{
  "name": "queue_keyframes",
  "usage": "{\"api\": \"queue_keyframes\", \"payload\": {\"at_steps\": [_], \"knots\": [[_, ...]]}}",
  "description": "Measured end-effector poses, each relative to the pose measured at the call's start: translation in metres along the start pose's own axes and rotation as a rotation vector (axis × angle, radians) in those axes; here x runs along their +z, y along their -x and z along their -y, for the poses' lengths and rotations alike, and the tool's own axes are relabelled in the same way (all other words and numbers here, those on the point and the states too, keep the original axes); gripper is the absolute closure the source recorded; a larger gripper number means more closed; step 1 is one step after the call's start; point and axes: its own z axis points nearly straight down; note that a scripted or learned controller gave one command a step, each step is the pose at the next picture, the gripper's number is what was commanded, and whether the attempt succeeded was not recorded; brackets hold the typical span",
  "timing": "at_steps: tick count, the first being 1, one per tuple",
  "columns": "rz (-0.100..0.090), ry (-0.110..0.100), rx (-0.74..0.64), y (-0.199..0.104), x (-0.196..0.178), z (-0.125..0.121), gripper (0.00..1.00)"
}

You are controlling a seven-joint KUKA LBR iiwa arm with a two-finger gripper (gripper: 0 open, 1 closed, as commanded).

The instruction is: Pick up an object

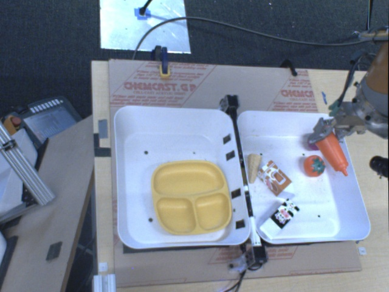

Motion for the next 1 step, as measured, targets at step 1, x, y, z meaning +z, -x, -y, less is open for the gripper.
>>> {"api": "queue_keyframes", "payload": {"at_steps": [1], "knots": [[-0.001, 0.0, -0.001, -0.0482, 0.0146, 0.0021, 1.0]]}}
